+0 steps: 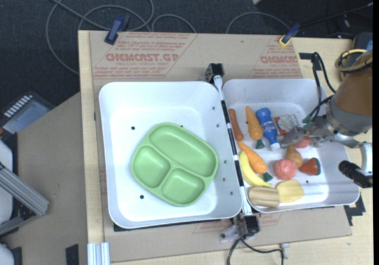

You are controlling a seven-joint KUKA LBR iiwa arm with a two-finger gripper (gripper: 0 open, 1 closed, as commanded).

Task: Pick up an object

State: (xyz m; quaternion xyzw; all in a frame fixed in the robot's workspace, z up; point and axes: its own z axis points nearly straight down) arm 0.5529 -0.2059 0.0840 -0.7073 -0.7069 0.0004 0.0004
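Tool low over the right bin, near that bin's right wall, arm coming in from the bench's right edge. Cannot tell the tool's state; nothing visibly gripped.

Key relation: the toy foods lie mostly left of and nearer the bench's front edge than the tool. Closest candidates: small brown piece just beside the tool, toward the front; pink round piece a little further the same way; red piece next to it.

Blue bottle lies left of the tool, long axis running back-to-front in the bin. Orange carrot lies parallel, touching or nearly so.

Along the bin's left wall: a second carrot, yellow banana. Front edge: tan bun, pale yellow piece.

Left bin carries a green divided plate.

Judgement: short move frontward reaches the brown piece; items crowd, so a neighbour may be nudged.
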